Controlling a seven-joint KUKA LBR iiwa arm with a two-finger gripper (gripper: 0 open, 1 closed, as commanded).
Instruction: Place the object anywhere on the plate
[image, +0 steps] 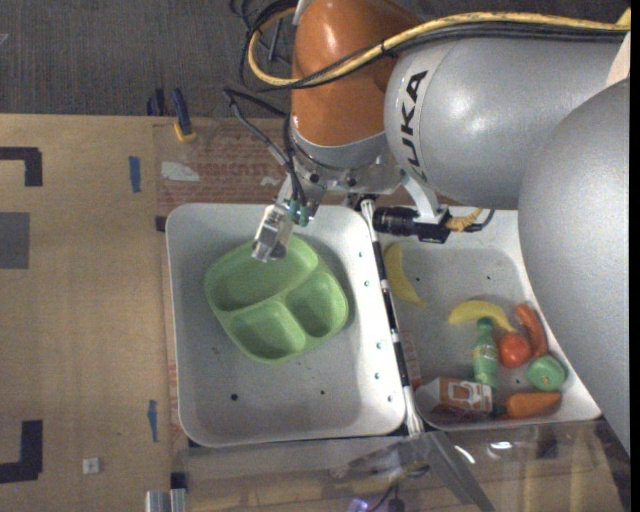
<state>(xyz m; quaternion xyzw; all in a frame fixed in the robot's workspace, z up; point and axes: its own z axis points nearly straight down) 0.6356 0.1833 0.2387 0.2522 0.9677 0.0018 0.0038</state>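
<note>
A green plate (277, 304) with three compartments lies in the left white bin (200, 400), toward its far half. My gripper (271, 240) hangs over the plate's far rim, above the large compartment, on the grey arm with the orange band (340, 60). I see no object under it or on the plate. The loose objects lie in the right bin (500, 270): a yellow banana (400, 275) by its left wall, a second banana (480, 312), a green bottle (485, 355) and a red tomato (514, 349).
The right bin's near end also holds an orange carrot (533, 404), a green round fruit (546, 373), a red pepper (531, 325) and a small brown carton (464, 396). The arm's bulk covers the right bin's far and right sides. Wooden bench top (80, 300) lies to the left.
</note>
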